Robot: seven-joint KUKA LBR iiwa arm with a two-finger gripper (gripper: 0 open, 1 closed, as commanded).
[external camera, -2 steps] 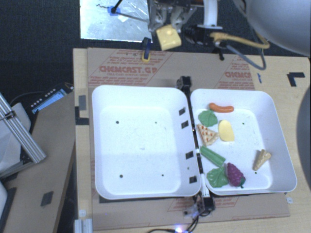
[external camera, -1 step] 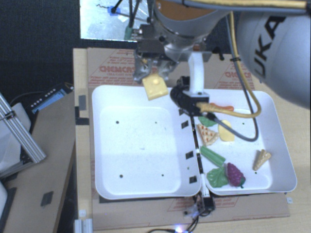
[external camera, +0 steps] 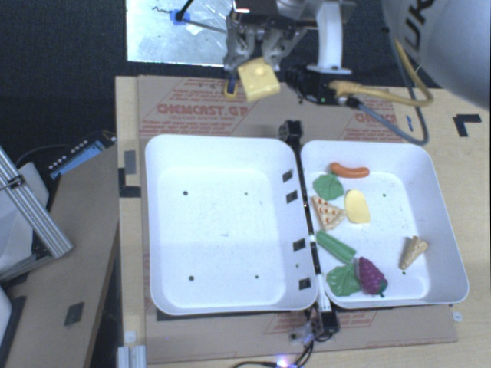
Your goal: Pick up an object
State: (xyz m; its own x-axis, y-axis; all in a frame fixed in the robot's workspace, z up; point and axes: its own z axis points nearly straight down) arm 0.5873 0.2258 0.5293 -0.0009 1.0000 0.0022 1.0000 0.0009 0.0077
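A: What is seen at the left?

B: A left bin (external camera: pixel 222 232) is seen on the bench, white and shallow. Beside it, across a hinged divider, a right bin (external camera: pixel 441 228) is found, and the toy food is gathered there: a sausage (external camera: pixel 350 171), a lettuce leaf (external camera: pixel 328 185), a pizza slice (external camera: pixel 328 213), a pale yellow piece (external camera: pixel 357 206), a green pod (external camera: pixel 336 246), a second leaf (external camera: pixel 344 280), a grape bunch (external camera: pixel 371 275) and a cone (external camera: pixel 413 251).

A: And the task's thing?

B: A yellow cheese block (external camera: pixel 258 80) is held up above the bench, beyond the far edge of the left bin, well apart from the other pieces.

A: How is it related to the gripper (external camera: pixel 253 58)?

B: It is seen directly beneath the gripper, caught between the fingers at its upper edge, so the fingers are closed narrowly on it. The block hangs tilted, one corner lowest. Its long axis cannot be told with confidence.

A: What is judged of the task?

B: The lift appears to be made already. The grip looks shallow, so a slip is judged possible if the arm is swung sharply.
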